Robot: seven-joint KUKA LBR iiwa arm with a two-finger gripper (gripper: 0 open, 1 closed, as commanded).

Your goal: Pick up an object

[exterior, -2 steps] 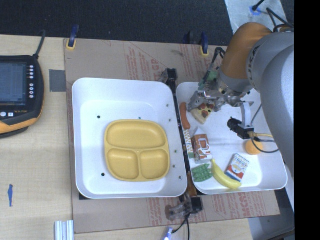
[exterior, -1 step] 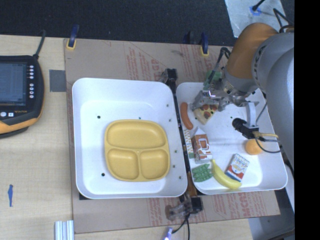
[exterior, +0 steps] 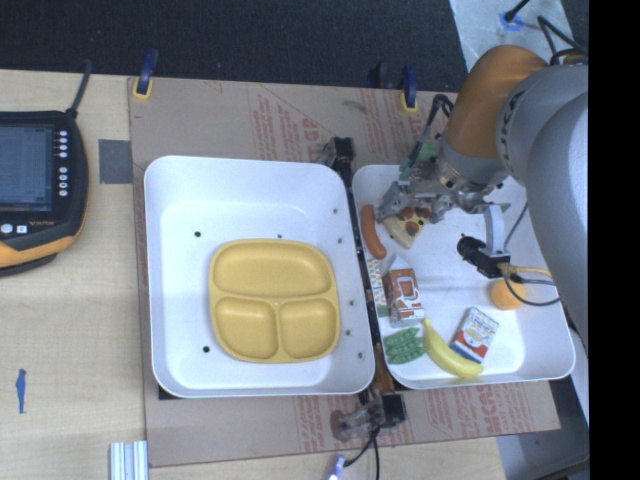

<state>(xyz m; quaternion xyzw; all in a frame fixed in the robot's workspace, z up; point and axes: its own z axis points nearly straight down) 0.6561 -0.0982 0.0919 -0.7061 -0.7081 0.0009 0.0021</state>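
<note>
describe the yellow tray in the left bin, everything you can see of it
The yellow tray is a rounded rectangle that looks like smooth moulded plastic, pale mustard all over. It has three sunken compartments: one long one across the far side and two smaller ones side by side on the near side, split by raised ridges. It lies flat, open side up, about the middle of the left bin floor, touching only that.

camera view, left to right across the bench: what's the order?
Teach pendant → left bin → yellow divided tray → hot dog → brown carton → banana → small juice box → orange ball
</note>
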